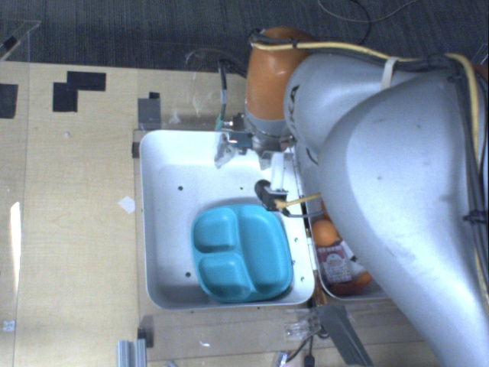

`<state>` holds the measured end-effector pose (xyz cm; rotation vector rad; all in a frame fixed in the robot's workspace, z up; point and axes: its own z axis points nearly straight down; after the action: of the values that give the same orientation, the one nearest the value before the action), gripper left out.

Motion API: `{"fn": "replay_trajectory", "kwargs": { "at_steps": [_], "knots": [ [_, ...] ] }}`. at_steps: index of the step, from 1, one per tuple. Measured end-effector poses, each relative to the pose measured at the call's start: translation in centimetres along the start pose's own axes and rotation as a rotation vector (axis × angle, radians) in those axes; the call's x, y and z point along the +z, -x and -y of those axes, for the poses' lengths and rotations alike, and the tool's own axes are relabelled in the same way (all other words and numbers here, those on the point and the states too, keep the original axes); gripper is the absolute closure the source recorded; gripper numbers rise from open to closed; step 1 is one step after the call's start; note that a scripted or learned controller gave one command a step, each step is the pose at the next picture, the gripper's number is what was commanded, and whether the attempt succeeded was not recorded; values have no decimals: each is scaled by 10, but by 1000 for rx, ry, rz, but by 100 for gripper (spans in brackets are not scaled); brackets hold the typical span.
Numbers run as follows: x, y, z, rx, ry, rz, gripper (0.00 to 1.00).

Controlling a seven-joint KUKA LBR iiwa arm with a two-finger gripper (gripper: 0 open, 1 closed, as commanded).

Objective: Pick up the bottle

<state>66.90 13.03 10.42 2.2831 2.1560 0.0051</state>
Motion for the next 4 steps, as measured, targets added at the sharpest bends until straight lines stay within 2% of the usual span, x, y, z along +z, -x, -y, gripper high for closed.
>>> {"fn": "replay_trajectory", "kwargs": {
  "at_steps": [1,2,3,4],
  "knots": [
    [17,-104,5,53,3,-3,0],
    [2,-106,3,47,12,-7,100],
    [-133,-105,23,201,4,-3,100],
    [-148,-106,6,392,3,-2,100]
  ]
}}
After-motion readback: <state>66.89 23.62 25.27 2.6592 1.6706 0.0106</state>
